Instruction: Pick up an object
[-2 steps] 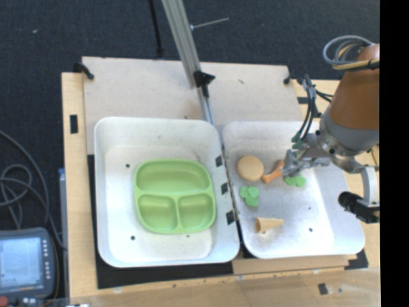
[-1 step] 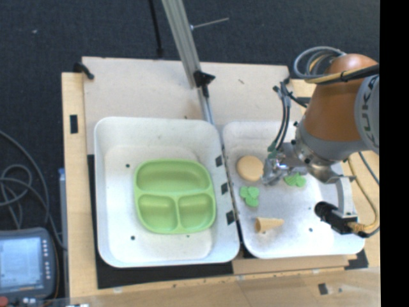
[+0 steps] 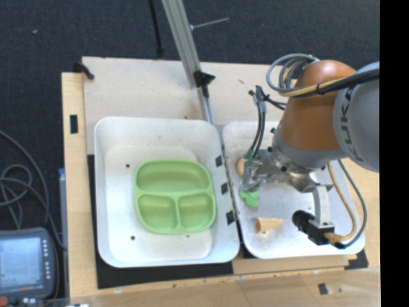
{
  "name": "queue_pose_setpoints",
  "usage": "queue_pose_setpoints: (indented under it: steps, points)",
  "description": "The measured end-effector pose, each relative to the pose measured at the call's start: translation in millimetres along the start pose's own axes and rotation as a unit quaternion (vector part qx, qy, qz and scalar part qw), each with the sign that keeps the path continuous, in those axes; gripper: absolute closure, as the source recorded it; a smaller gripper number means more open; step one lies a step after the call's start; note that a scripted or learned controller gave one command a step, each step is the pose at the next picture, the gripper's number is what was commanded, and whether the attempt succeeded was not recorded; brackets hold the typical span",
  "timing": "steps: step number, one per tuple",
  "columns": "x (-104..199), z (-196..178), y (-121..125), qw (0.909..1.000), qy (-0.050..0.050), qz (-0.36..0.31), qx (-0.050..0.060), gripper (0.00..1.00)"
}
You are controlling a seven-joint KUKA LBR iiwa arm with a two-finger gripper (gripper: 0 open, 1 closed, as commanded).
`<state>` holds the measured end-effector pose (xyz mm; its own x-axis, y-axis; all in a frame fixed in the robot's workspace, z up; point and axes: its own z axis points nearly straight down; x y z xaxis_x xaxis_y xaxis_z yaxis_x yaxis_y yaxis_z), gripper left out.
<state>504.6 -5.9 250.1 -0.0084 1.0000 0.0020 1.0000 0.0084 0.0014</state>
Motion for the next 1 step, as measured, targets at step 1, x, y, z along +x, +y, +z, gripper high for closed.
queue_pose_setpoints:
  steps: [1]
  points:
    - [61.5,1.3,-9.1,1.0000,0.000,-0.001,0.000,1.00]
